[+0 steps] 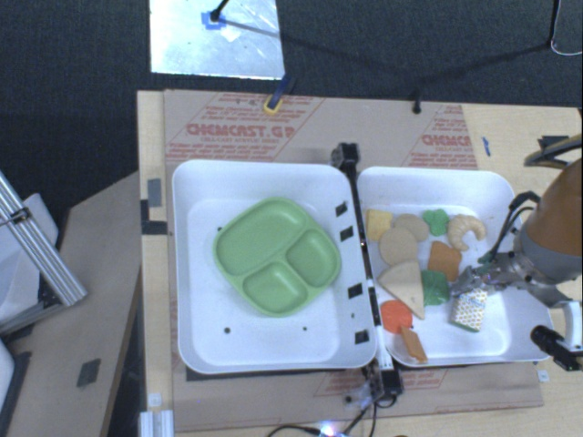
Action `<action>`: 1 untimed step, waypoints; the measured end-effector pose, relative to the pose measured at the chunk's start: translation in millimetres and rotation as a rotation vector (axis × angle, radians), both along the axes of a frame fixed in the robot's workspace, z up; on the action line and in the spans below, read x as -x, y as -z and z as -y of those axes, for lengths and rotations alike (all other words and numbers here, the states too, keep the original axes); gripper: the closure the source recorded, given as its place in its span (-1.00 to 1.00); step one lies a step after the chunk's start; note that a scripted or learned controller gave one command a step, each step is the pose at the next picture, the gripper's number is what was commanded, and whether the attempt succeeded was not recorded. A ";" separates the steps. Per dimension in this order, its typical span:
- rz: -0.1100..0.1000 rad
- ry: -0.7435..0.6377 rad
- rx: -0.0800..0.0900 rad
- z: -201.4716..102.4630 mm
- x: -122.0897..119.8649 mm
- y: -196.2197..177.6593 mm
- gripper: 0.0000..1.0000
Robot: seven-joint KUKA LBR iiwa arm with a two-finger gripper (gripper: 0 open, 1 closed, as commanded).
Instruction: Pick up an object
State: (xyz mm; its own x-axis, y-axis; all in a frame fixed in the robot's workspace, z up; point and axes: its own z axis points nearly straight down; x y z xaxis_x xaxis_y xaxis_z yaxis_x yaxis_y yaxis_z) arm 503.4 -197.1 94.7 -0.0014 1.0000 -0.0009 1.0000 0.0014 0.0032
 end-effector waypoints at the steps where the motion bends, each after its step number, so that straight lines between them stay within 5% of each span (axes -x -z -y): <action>1: 0.001 -0.002 0.001 -2.2 -4.3 -43.2 1.00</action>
